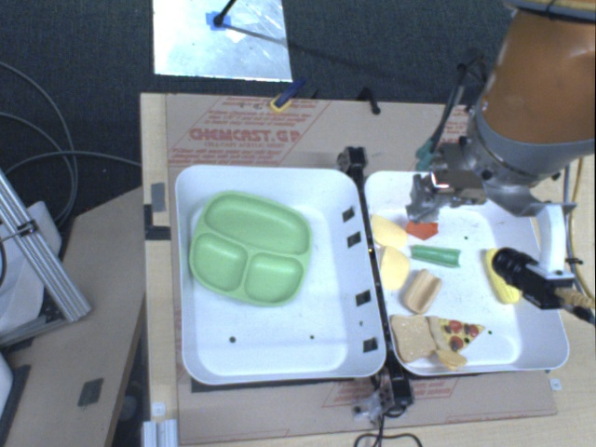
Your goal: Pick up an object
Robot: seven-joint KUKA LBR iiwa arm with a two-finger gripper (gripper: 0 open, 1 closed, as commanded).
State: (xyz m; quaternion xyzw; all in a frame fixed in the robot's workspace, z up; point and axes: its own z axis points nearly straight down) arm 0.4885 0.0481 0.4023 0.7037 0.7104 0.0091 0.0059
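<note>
My gripper (426,201) hangs over the back of the right bin (540,347), just above a small red piece (422,230). Right below that lies a green stick (435,255). A pale yellow slice (389,232) and another yellow piece (395,268) rest by the bin's left wall. A tan bread roll (421,291) lies in the middle. A cracker (413,336) and a pizza slice (456,331) lie at the front. A yellow banana-like piece (504,277) sits at the right, partly behind a black part of the arm.
The left bin (279,347) holds a green divided plate (250,247). The bulky orange-banded arm (545,63) looms over the right bin's back right corner. A black cylinder (529,280) with cables sticks out over the bin's right side.
</note>
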